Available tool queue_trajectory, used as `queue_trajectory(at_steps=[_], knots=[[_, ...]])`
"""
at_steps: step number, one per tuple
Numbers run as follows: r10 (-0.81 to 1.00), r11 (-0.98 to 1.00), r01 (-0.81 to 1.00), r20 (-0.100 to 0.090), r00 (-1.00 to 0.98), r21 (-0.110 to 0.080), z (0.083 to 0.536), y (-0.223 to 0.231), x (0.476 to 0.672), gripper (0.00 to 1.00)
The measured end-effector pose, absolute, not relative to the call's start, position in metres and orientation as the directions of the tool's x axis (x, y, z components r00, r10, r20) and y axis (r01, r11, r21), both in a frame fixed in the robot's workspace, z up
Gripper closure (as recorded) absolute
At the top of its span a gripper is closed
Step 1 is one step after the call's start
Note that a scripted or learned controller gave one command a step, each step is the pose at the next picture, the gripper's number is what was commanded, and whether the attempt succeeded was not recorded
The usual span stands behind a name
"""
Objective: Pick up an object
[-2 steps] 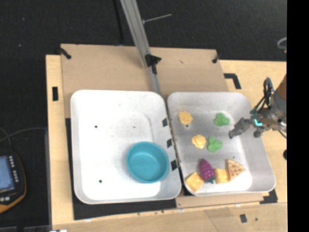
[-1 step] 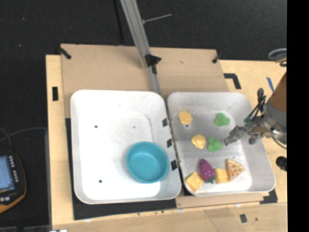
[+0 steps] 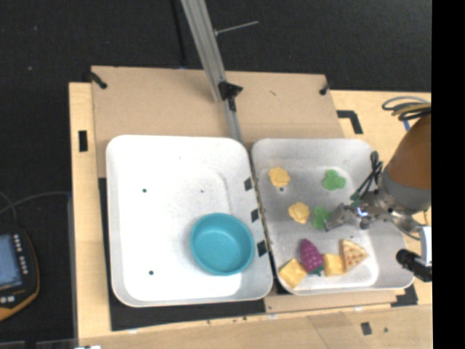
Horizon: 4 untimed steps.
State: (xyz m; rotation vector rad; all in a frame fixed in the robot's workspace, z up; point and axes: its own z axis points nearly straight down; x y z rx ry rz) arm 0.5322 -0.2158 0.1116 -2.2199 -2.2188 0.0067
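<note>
The right bin (image 3: 305, 155) holds several small toy foods. Among them are a yellow piece (image 3: 279, 177), a green piece (image 3: 333, 180), another yellow piece (image 3: 298, 211) and a small green piece (image 3: 320, 215). Near the front lie purple grapes (image 3: 310, 255), a yellow wedge (image 3: 292, 273), a yellow chunk (image 3: 333, 265) and a pizza slice (image 3: 354, 254). My gripper (image 3: 336, 217) is low inside the right bin, its tip right beside the small green piece and above the pizza slice. Nothing visibly hangs from it.
A blue bowl (image 3: 221, 243) sits in the left bin (image 3: 160, 173) near its front right corner. A grey metal pole (image 3: 207, 46) slants in from the top to the bins' shared back edge. The arm's orange band (image 3: 414, 155) is over the right bin's right rim.
</note>
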Motion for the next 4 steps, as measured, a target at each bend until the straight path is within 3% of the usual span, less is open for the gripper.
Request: queue_trajectory(at_steps=[1, 2, 4], knots=[[1.0, -0.002, 1.0, -0.003, 0.002, 0.003, 0.103, -0.218, 0.534, 0.0], [1.0, -0.004, 1.0, -0.002, 0.004, 0.008, 0.115, -0.218, 0.535, 1.0], [1.0, 0.004, 1.0, -0.002, -0.004, 0.008, 0.211, -0.22, 0.536, 1.0]])
